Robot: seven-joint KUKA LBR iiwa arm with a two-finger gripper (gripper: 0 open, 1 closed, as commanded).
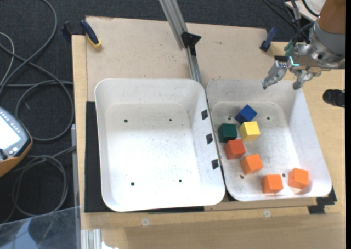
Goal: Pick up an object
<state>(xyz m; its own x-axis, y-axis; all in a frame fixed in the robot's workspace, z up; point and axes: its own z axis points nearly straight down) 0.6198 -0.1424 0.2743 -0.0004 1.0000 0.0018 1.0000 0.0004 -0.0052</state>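
Blocks (248, 133) clustered in right bin (307, 133), below-left of gripper (285, 80); blue block (246, 114) nearest; jaws wide, holding nothing.

Grey arm with orange band (332, 6), cut off by the right and top edges above the right-hand white bin (307, 133); grey handheld device (11, 138), cut by the left edge, far left of that bin.
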